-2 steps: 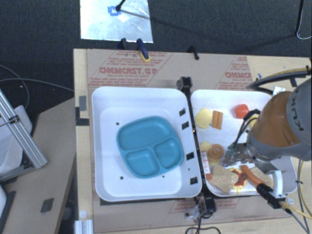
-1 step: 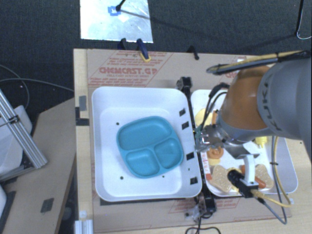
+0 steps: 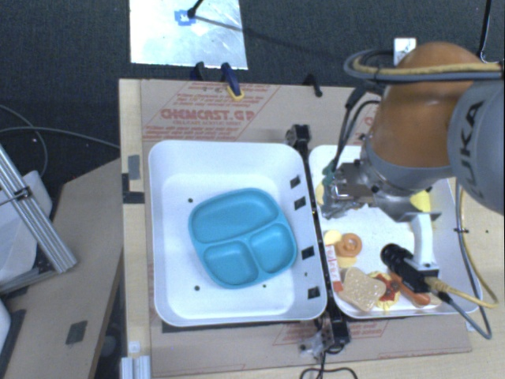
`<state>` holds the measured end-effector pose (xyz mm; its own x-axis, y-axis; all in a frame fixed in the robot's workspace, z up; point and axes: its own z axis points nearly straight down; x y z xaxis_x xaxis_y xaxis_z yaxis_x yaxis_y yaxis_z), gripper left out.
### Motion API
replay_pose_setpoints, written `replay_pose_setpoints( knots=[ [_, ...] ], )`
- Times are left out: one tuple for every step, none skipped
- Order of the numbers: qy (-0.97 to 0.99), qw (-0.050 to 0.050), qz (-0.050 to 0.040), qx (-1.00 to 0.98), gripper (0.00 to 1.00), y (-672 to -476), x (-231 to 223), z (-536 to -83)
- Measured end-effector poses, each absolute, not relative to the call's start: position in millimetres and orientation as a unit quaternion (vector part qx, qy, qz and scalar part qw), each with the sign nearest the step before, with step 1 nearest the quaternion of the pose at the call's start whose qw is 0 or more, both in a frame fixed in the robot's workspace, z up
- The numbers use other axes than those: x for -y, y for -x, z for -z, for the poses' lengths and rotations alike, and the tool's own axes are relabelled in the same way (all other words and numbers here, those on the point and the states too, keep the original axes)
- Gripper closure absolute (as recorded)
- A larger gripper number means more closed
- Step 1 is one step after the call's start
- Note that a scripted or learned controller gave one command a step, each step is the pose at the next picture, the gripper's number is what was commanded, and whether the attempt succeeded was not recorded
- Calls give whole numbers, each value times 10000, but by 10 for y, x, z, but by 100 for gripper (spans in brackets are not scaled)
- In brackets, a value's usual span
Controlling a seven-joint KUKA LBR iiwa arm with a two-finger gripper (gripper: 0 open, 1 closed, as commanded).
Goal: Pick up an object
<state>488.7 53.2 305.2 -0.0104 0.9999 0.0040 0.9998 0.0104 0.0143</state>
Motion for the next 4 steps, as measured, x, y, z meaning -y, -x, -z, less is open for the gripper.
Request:
replay_pose_setpoints(
  knots=[
    [-7069,-35,41,-7073,100,-4844,-534,-1774],
    [-7049,22,-30,-7093,100,-5254,-700,-2281],
    [-7051,70,-88,-7090,100,-5585,-671,-3991],
    [-7093,-1,13,-7049,100,-5234,3,-3614]
  ],
)
